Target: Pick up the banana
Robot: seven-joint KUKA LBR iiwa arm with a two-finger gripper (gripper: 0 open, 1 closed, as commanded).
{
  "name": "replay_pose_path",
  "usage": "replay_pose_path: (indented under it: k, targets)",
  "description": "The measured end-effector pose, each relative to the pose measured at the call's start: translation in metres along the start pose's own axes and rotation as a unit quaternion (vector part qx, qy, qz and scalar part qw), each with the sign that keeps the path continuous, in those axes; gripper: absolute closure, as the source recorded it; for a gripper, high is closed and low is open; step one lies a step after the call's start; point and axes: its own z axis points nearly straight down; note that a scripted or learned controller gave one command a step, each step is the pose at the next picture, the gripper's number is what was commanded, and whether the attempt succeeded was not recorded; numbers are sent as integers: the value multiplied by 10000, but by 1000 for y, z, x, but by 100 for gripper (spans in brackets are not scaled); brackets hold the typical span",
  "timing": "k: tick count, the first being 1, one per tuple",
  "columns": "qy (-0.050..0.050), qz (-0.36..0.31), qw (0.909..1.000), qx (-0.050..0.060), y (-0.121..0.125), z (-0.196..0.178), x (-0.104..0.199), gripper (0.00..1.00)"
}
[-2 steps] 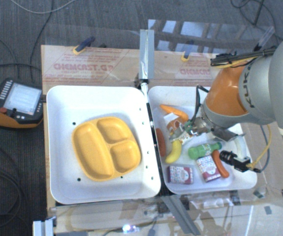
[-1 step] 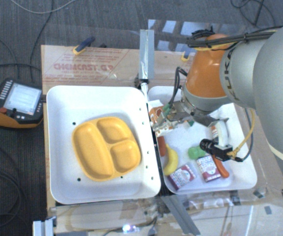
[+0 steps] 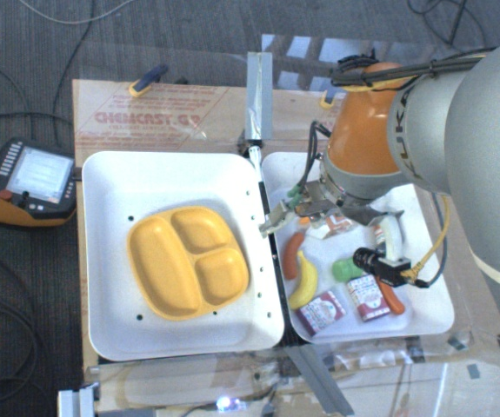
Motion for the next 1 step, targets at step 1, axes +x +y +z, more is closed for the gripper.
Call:
replay_pose_path:
  k: [1]
  targets:
    - [-1,-310,9995,3,7,0,46,0]
